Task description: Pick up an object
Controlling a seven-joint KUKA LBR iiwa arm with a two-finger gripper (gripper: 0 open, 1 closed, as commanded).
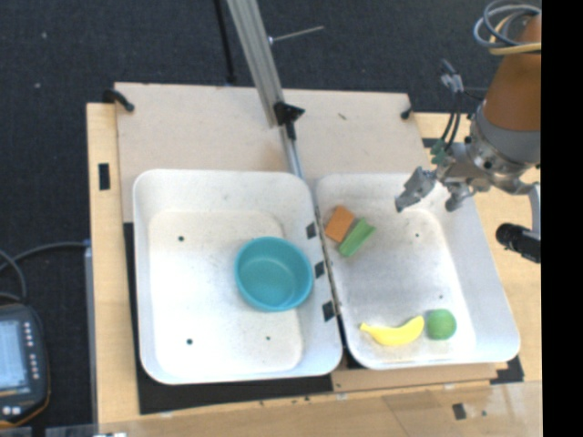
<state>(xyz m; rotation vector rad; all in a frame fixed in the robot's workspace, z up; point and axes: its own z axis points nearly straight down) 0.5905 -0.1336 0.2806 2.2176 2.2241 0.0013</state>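
Where legible, no writing anywhere.

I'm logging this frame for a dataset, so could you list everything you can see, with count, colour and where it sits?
bins: 2, white, side by side on the bench
bowl: 1, teal, left bin, toward its right side
orange block: 1, orange, right bin, upper left corner, touching the green block
green block: 1, green, right bin, just below and right of the orange block
banana: 1, yellow, right bin, near its front edge
green ball: 1, green, right bin, right beside the banana's tip
metal post: 1, silver, rising behind where the bins meet
handheld screen: 1, grey, at the left edge, off the bench
gripper: 1, grey, over the right bin's upper right, holding nothing visible
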